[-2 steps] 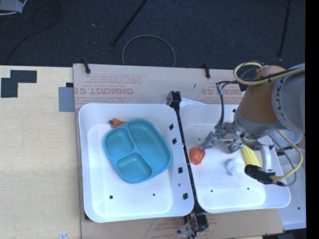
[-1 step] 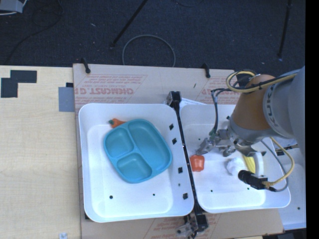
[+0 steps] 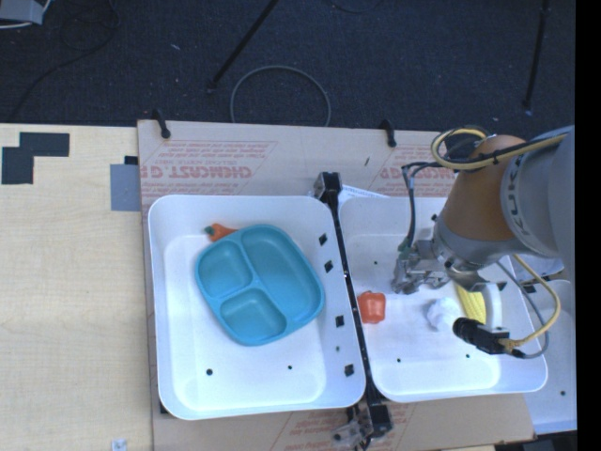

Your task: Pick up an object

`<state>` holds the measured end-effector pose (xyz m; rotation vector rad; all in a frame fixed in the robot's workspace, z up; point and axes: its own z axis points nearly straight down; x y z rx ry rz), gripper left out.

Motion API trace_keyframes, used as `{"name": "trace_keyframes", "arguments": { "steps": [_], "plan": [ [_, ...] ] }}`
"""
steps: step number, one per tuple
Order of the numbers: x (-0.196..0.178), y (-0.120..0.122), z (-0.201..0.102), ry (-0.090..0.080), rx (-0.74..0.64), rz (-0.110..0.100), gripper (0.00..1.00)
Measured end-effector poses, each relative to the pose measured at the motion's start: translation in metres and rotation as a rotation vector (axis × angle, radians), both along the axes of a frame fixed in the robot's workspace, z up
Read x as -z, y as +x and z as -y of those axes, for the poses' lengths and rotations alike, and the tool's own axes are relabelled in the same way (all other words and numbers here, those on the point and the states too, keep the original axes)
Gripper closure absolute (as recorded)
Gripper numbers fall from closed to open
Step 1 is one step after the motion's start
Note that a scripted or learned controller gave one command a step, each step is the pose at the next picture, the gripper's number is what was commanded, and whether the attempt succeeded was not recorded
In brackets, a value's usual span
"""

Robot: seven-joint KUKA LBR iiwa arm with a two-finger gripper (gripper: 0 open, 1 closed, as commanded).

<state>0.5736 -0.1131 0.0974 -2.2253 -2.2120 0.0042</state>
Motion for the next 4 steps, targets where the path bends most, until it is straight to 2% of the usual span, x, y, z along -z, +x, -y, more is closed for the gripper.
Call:
{"name": "trace_keyframes", "arguments": {
  "steps": [2, 3, 4],
  "plan": [
    [-0.093, -0.003, -0.008, -0.001, -0.007, 0.007, 1.00],
    [-0.105, -0.003, -0.007, -0.001, -0.006, 0.004, 1.00],
    [-0.118, 0.002, -0.057, 0.000, -0.009, 0.004, 1.00]
  ]
}}
